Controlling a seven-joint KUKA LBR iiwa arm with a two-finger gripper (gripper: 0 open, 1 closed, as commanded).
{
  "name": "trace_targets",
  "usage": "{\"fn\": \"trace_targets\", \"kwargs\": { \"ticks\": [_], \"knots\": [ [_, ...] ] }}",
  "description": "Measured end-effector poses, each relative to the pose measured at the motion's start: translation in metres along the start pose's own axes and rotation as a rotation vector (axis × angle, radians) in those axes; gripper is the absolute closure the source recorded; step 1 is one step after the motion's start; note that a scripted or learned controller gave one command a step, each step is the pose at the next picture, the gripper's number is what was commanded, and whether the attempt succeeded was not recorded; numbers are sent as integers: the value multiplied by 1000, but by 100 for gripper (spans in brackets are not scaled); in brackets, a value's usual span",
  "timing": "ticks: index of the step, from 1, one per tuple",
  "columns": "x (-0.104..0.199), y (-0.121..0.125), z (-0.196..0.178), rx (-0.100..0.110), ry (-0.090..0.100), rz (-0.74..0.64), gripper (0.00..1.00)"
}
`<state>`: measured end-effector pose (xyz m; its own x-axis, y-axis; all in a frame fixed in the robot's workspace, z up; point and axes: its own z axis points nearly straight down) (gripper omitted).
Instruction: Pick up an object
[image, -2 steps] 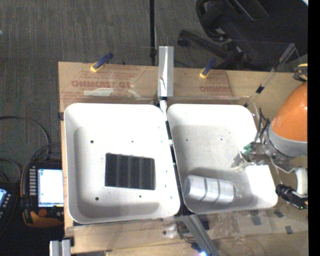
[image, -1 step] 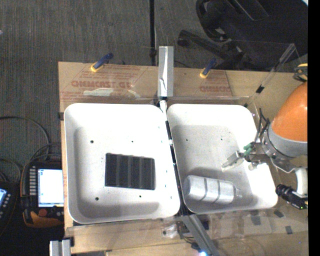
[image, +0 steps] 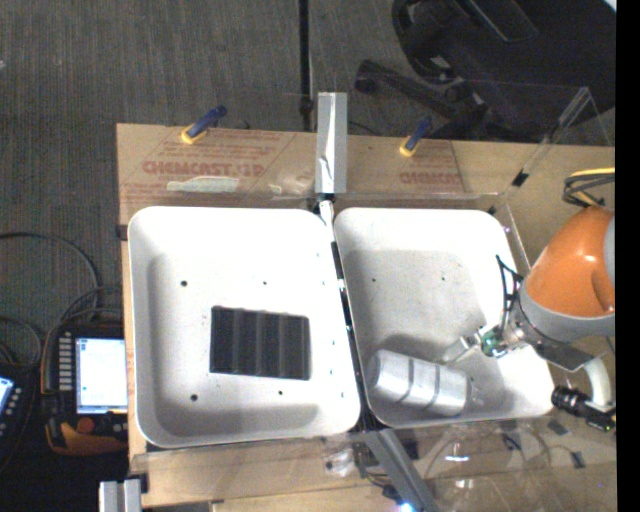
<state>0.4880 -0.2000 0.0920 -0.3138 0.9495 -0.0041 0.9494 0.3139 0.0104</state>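
Note:
A flat black ribbed rectangle (image: 260, 343) lies in the middle of the left bin (image: 160, 250). My arm comes in from the right, with its orange band (image: 575, 275) over the right bin's right edge. The grey cylindrical wrist and gripper (image: 385, 378) are low in the front left corner of the right bin (image: 420, 250), close to the wall between the bins. The black rectangle is about a hand's width to the left of the gripper, across that wall. I see nothing held.
Two blue-and-yellow clamps (image: 203, 123) (image: 416, 134) hold a clear sheet at the bench's back edge. An upright metal post (image: 331, 140) stands behind the seam between the bins. A teach pendant (image: 90, 385) sits left of the bench.

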Motion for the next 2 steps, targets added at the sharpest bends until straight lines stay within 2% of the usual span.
{"fn": "trace_targets", "kwargs": {
  "ticks": [1,2],
  "knots": [
    [-40,94,0,-4,9,411,0],
    [-14,92,0,12,1,398,0]
  ]
}}
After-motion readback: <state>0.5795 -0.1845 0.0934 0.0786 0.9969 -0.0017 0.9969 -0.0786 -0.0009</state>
